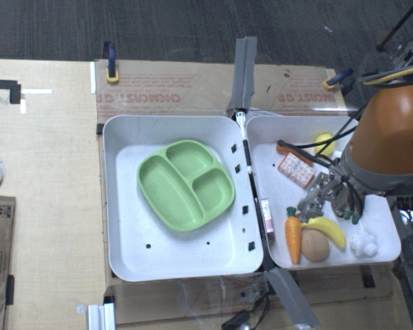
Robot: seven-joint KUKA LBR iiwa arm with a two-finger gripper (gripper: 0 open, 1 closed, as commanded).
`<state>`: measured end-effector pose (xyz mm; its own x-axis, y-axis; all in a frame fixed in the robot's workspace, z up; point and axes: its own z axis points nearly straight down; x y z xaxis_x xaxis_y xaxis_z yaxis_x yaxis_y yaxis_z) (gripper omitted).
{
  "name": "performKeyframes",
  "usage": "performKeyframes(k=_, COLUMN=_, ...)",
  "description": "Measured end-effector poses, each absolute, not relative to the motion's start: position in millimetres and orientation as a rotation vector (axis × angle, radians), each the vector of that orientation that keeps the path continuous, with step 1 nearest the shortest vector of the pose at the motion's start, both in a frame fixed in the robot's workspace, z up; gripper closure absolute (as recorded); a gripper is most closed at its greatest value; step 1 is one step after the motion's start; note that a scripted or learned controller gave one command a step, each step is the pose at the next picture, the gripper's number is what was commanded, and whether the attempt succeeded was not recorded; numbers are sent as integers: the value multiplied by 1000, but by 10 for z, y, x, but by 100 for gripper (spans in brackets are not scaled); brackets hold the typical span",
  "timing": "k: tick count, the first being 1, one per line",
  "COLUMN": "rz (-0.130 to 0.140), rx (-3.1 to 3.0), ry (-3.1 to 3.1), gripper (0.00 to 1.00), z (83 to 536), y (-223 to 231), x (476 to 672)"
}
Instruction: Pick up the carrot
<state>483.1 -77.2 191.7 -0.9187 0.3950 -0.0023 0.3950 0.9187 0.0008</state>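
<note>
I note the carrot (293, 238) lying in the right bin (378, 254), at its front, beside a brown ball (316, 246) and a banana (329, 228). The gripper (315, 199) hangs just behind them; its fingers appear parted, though clutter blurs them

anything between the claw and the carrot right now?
Nothing sits between them in the camera view: the claw hangs just above the green top of the orange carrot, with bare floor of the right white bin in the short stretch between.
</note>
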Motion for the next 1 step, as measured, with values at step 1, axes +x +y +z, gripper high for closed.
performKeyframes(k=1, rz=1, rx=350, ry=3110, gripper=0, z=1139, y=-953, x=4814)
